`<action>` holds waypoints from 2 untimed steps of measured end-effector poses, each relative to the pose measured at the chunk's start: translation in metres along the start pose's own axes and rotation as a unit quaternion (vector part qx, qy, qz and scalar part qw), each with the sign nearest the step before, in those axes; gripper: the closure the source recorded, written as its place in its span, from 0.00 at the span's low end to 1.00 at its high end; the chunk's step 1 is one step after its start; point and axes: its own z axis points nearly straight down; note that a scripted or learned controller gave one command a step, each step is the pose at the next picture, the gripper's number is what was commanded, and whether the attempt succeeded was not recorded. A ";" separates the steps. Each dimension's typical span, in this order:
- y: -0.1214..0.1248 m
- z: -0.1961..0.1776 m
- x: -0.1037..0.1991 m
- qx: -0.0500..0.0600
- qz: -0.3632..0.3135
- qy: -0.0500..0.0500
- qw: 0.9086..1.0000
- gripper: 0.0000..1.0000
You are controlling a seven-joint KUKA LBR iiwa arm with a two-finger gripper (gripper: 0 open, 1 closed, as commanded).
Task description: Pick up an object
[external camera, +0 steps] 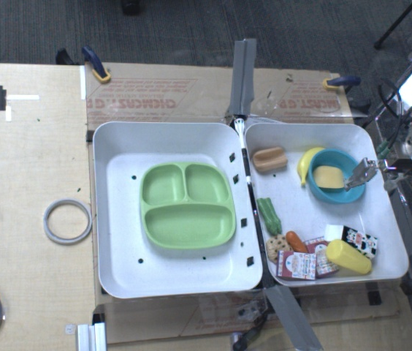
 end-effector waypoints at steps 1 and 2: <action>0.077 0.122 -0.017 -0.005 0.078 0.006 0.997 0.00; 0.077 0.111 -0.021 -0.006 0.077 0.001 0.997 1.00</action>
